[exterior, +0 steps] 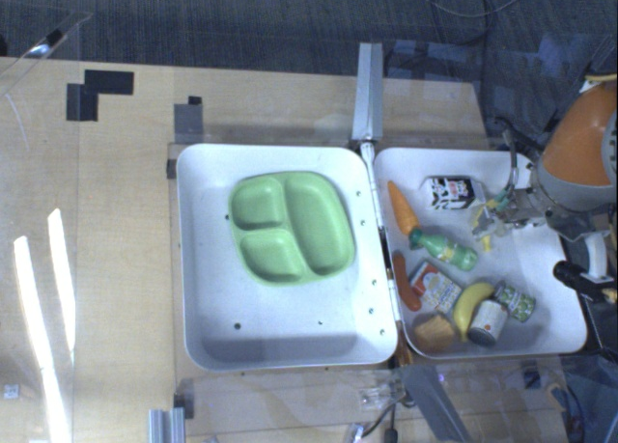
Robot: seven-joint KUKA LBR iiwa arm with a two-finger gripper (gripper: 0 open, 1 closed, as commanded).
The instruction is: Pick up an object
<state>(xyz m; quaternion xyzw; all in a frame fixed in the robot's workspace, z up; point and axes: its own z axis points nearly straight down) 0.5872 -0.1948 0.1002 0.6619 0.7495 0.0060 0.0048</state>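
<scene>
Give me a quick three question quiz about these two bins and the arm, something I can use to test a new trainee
1. True or false: the green divided plate lies in the left bin.
2. Which item lies nearest the divider between the bins? A banana B carrot C black-and-white carton
3. From which side of the camera view does the arm reach in?

Key
1. True.
2. B.
3. The right, over the right bin.

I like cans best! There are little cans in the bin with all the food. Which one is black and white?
The black-and-white can lying at the far end of the right white bin, beside the orange carrot. The other two cans sit at the near end, by the yellow banana.
</scene>
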